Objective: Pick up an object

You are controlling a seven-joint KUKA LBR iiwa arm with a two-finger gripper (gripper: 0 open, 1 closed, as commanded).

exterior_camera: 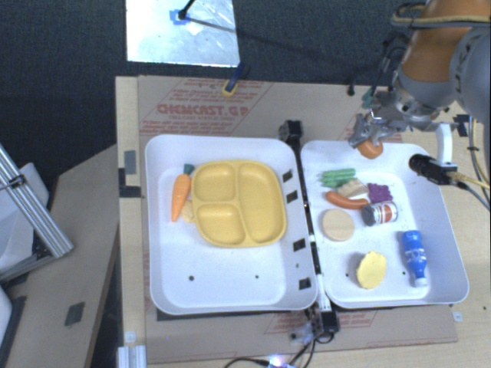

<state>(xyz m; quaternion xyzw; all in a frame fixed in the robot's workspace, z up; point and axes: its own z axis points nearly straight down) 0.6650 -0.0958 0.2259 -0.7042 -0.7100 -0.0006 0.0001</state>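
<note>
My gripper (pixel 370 138) hangs over the far edge of the right bin (pixel 453 228), and a small orange piece (pixel 371 150) sits between its fingertips, held just above the rim. Below it in the right bin lie a green bean pod (pixel 337 177), a red sausage (pixel 347 200), purple grapes (pixel 380 192), a small can (pixel 380 214), a tan round disc (pixel 337 225), a yellow piece (pixel 371 270) and a blue bottle (pixel 414 257).
The left bin (pixel 165 267) holds a yellow divided plate (pixel 234 203) with an orange carrot (pixel 179 195) lying at its left side. A black divider with clips (pixel 304 213) runs between the bins. A shiny metal sheet (pixel 182 21) lies beyond the bench.
</note>
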